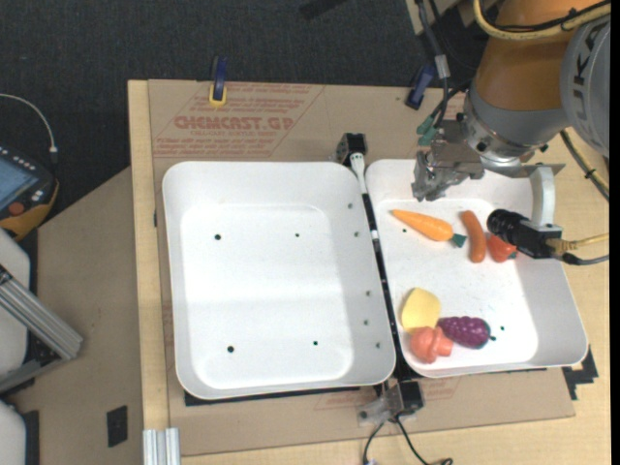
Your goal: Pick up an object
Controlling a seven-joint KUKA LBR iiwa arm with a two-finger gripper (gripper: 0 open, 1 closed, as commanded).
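Several toy foods sit in the right white plastic bin, so I'd drop the grey two-finger gripper straight onto the orange plastic carrot just below it, jaws looking slightly parted, though honestly can't tell.

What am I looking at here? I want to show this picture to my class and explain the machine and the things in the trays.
One camera looks down at a slant on a bench. The grey and orange robot arm reaches in from the right, its gripper hovering over the right bin. That bin holds toy food: a carrot, a sausage, a yellow piece, a red piece and purple grapes. The left bin sits beside it. Nothing shows between the gripper's tips.
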